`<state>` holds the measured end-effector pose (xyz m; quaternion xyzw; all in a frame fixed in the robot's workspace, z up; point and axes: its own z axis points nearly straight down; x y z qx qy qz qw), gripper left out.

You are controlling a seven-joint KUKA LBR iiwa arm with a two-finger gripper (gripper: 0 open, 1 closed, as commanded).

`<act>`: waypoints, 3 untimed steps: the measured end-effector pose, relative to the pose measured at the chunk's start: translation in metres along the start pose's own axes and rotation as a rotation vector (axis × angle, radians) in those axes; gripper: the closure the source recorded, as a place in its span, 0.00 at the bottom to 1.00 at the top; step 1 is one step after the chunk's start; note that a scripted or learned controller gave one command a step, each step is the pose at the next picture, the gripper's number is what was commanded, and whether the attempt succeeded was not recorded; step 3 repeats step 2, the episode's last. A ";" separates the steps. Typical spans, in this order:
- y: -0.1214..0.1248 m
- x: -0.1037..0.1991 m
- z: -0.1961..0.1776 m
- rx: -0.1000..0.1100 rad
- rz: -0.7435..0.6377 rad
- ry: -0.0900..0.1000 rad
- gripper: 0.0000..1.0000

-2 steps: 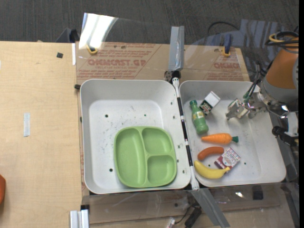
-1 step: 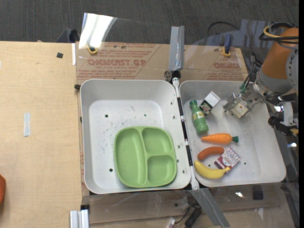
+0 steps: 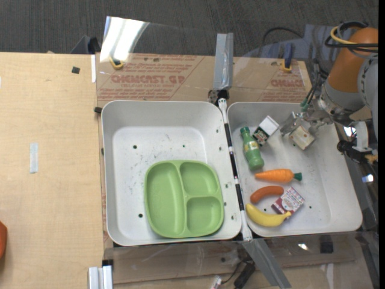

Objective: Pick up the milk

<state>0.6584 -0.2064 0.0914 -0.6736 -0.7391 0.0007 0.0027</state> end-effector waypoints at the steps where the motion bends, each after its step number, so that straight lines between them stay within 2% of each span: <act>1: -0.005 0.005 0.000 -0.004 0.023 -0.005 0.00; 2: 0.008 0.093 -0.001 -0.006 0.018 -0.004 0.00; 3: 0.008 0.093 -0.001 -0.006 0.018 -0.004 0.00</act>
